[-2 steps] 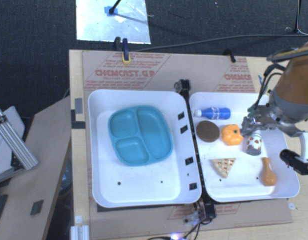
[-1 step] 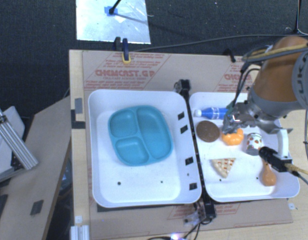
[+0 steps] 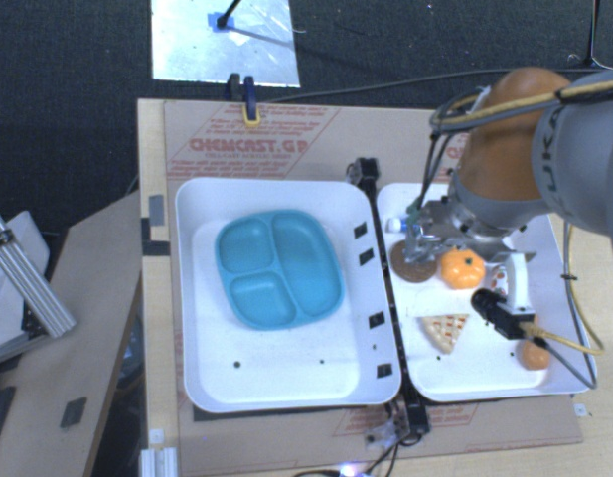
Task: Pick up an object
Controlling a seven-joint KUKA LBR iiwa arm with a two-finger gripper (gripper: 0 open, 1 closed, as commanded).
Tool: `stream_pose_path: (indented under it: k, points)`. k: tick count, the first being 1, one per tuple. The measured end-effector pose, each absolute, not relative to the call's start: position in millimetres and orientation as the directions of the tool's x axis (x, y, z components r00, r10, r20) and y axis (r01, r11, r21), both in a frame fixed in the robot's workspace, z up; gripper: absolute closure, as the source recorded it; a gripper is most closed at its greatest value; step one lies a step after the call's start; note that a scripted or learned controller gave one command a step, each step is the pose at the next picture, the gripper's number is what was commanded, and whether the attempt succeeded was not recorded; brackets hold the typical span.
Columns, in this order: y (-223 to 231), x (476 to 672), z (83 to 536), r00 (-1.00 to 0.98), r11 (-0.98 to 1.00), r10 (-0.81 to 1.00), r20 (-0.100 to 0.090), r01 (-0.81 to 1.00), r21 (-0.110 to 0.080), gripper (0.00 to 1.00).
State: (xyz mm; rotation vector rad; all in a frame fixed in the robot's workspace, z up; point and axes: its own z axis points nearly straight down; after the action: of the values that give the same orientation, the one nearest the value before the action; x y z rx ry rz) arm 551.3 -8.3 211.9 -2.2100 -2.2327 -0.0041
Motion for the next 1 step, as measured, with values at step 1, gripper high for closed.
stream_pose_path:
  k: [1]
  points:
    - [40.4, 546.5, 207.4, -0.009, 0.009, 1.000, 0.001, 1.000, 0.001, 1.00]
